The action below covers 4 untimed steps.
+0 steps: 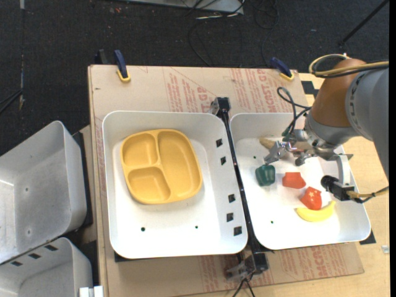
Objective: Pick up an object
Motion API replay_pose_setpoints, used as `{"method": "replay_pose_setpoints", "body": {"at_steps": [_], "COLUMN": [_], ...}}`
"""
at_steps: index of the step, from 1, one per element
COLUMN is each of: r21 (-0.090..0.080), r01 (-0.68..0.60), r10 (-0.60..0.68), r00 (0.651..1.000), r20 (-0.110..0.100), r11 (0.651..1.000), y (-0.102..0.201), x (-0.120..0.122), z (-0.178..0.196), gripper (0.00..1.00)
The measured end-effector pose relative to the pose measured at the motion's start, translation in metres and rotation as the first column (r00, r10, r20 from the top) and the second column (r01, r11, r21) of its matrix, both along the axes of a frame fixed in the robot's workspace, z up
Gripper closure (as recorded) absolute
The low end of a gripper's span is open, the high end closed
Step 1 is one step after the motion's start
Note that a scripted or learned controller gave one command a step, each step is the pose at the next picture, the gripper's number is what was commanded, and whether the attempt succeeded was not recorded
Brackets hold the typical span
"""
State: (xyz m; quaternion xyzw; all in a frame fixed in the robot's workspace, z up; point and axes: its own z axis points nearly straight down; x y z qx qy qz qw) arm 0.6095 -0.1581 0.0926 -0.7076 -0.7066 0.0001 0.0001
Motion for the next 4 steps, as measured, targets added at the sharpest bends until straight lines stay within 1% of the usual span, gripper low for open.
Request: {"method": "replay_pose_setpoints", "body": {"at_steps": [1,2,3,4], "r21": [-0.001,-0.001,-0.002,-0.001], "r01": [0.000,-0.005,-0.004,-0.004], "r10": [0.000,0.005,0.004,0.004], "r00": [1.000,1.000,1.000,1.000], "r20": [0.003,0.007,0.008,0.003], "r11": [1.000,1.000,1.000,1.000], "y": [0.000,0.011,0.003,0.003], "x": [0.001,0.004,0.007,0.008], "z": [0.011,0.063,0.124,0.128], "gripper": [1.00,1.00,1.00,1.00]}}
